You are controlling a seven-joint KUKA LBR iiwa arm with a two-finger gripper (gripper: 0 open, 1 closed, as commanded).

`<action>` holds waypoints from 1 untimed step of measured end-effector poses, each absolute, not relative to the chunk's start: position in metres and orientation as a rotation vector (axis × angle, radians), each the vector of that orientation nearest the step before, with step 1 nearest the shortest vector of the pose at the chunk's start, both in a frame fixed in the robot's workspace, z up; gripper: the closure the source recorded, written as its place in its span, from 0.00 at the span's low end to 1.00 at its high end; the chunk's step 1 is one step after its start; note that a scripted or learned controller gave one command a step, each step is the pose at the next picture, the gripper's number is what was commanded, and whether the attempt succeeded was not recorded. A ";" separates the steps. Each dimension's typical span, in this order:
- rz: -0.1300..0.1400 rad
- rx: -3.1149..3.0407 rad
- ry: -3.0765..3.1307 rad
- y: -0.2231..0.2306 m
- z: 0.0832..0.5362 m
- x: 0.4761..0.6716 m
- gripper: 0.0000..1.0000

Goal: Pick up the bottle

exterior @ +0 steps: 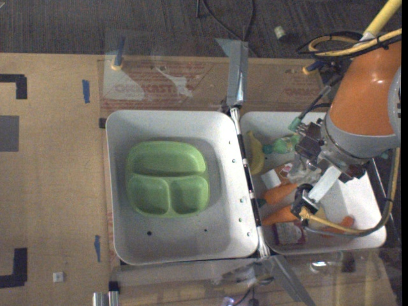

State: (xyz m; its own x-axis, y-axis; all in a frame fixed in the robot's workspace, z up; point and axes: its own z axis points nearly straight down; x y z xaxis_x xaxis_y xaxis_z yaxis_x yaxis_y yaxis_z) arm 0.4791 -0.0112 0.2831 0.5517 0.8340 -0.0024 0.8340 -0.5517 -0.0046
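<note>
Lying beside banana (255,155): green bottle (278,147)

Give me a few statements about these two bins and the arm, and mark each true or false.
1. A green divided plate lies in the left bin. True.
2. The arm hangs over the left bin. False: the arm is over the right bin.
3. A yellow banana lies in the right bin. True.
4. An orange carrot lies on the plate. False: the carrot lies in the right bin.
</note>
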 end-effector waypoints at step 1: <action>0.003 -2.811 -1.403 0.066 0.293 0.479 1.00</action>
State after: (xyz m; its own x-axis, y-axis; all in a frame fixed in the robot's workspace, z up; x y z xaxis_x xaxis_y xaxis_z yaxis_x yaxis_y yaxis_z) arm 0.4792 0.0663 0.2929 0.6012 0.7991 -0.0015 0.7991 -0.6012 -0.0010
